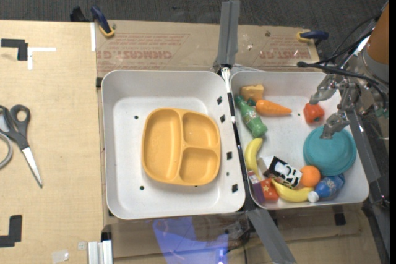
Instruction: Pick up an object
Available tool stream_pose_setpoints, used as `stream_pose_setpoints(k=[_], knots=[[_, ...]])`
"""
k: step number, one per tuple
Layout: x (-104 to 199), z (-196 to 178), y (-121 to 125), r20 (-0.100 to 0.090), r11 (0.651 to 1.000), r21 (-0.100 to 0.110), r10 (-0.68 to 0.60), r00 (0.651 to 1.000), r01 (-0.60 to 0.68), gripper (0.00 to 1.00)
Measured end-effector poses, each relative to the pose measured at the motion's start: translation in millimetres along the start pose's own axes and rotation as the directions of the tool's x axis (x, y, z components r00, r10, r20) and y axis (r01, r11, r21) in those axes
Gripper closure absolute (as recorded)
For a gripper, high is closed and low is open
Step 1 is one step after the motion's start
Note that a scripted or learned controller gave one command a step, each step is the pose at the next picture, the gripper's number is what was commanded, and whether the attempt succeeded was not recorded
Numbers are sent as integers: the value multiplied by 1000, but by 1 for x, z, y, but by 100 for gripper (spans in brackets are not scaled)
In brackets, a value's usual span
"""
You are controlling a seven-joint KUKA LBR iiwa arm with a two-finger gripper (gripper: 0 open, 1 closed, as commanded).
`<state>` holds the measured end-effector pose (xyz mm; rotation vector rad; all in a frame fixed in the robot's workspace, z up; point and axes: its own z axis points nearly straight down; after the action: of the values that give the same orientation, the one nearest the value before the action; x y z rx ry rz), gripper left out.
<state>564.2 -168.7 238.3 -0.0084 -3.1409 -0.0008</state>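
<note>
One gripper [331, 109] is present, entering from the 3 o'clock side of the camera view and positioned above the right bin [291, 80] near its 3 o'clock wall. Two metal fingers are visible, spread apart with white bin floor showing between them, so the gripper reads as released and nothing is held. The lower fingertip sits directly at the 12 o'clock rim of the teal bowl [330, 151], which lies inverted on the bin floor; whether the tip touches the bowl cannot be determined. At 9 o'clock from the gripper, just beside it, lies a small red object [314, 112]. Further toward 9 o'clock are the carrot [273, 108], a tan block [252, 92] and a green bottle [250, 117]. At 6 to 7 o'clock from the gripper, along the near wall, are an orange [309, 175], a blue object [331, 185], two bananas [252, 154] and a black-and-white toy [286, 172]. The left bin [117, 133] holds a yellow divided plate [181, 146], well apart from the gripper. Scissors [21, 139] lie on the bench at the far 9 o'clock edge. Task status: no object has been lifted; every item rests in a bin. Judged from position, the approach stage is under way, with the teal bowl or the red object the likeliest candidates. Closing, securing and lifting remain outstanding.
</note>
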Motion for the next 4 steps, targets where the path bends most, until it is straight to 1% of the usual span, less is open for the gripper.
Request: stream_pose_setpoints(k=[1, 2, 3, 4], knots=[[26, 131, 24, 16, 999, 5, 47, 999, -47, 0], [48, 146, 59, 5, 999, 1, 33, 999, -33, 0], [58, 145, 23, 6, 1000, 2, -31, 999, 31, 0], [5, 145, 53, 6, 998, 0, 69, 998, -69, 0]])
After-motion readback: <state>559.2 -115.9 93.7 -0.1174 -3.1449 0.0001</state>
